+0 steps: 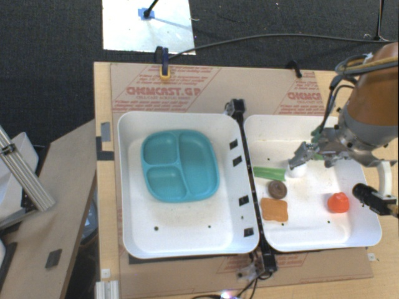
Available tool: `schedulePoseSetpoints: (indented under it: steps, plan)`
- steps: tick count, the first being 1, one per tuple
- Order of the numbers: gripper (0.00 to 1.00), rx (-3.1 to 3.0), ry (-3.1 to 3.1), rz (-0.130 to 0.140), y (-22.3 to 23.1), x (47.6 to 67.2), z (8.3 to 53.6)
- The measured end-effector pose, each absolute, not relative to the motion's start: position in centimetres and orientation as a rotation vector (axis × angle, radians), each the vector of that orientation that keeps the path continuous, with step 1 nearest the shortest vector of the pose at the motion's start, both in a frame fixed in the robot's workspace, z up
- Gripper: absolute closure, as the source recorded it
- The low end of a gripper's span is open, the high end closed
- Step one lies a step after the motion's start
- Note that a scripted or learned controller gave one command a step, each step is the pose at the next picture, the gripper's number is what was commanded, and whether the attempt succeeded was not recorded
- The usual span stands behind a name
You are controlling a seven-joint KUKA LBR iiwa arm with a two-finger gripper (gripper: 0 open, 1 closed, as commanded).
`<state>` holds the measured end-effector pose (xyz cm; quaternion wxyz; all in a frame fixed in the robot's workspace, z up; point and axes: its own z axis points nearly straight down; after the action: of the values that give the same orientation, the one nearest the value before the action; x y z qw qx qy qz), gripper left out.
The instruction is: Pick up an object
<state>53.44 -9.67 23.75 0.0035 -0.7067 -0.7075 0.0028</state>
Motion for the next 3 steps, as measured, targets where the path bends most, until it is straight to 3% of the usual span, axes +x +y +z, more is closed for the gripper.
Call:
schedulePoseSetpoints:
  steps: [1,3]
  plan:
    - [0.00,-2.218,-2.226,-0.001,-9.7,53.7,24.3]
    - [0.00,-2.219,-2.220,0.004,-9.8,54.1,13.3]
